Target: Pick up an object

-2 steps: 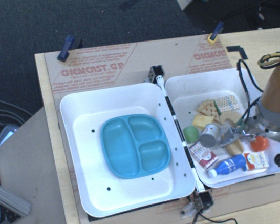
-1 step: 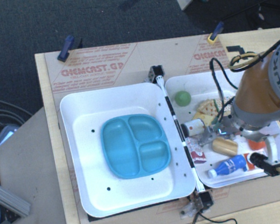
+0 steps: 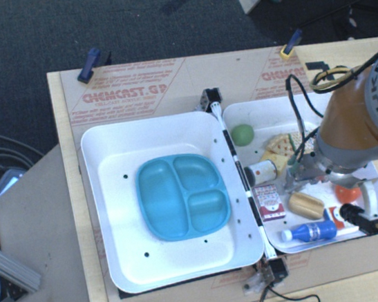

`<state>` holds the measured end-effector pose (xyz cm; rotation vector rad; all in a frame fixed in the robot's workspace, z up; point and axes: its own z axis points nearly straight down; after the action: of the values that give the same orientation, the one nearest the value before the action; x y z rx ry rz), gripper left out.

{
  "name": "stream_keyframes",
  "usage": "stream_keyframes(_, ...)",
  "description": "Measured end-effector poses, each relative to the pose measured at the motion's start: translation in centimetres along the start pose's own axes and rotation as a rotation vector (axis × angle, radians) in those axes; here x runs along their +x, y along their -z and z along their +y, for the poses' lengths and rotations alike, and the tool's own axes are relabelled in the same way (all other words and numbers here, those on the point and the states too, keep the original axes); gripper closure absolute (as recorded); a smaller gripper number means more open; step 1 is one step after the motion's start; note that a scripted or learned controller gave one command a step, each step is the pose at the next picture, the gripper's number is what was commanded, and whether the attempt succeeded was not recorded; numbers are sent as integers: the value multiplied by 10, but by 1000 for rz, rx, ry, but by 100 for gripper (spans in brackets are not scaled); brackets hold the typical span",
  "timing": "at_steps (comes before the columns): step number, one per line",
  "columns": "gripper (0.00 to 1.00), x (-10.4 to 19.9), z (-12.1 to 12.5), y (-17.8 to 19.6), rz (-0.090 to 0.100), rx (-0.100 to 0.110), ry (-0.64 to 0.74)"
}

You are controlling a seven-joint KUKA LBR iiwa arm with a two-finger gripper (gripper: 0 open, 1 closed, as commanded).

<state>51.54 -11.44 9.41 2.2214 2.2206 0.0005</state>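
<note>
Two white bins sit side by side on your bench; take the blue divided plate (image 3: 182, 196) in the left bin (image 3: 98, 152) as your landmark. Every loose object lies to the right of that plate, across the central divider, in the right bin (image 3: 257, 111).

Nearest the plate, just past the divider: a small red-and-white carton (image 3: 269, 203), with a dark-capped white container (image 3: 262, 171) just above it. Farther from the plate, up toward the bin's back wall, a green ball (image 3: 242, 134). Beside it, a tan patterned item (image 3: 279, 147), partly hidden by cable.

Right of the carton lies a tan bread-roll shape (image 3: 306, 205). Below it, a blue-and-white bottle (image 3: 312, 233) lies on its side. An orange-red piece (image 3: 348, 193) sits farthest from the plate.

Your gripper (image 3: 299, 179) hangs low over the right bin, just above the roll. The wrist hides its fingers, so you cannot tell how it stands, and nothing visibly sits in its grasp.
</note>
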Motion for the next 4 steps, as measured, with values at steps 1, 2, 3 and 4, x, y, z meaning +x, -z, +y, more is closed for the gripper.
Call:
stream_keyframes(1,0,-1,0,0,-2,0,-2)
stream_keyframes(2,0,19,66,-10,1,0,2)
stream_keyframes(3,100,19,66,1,0,-1,2)
stream_keyframes(4,0,19,66,0,0,-1,1)
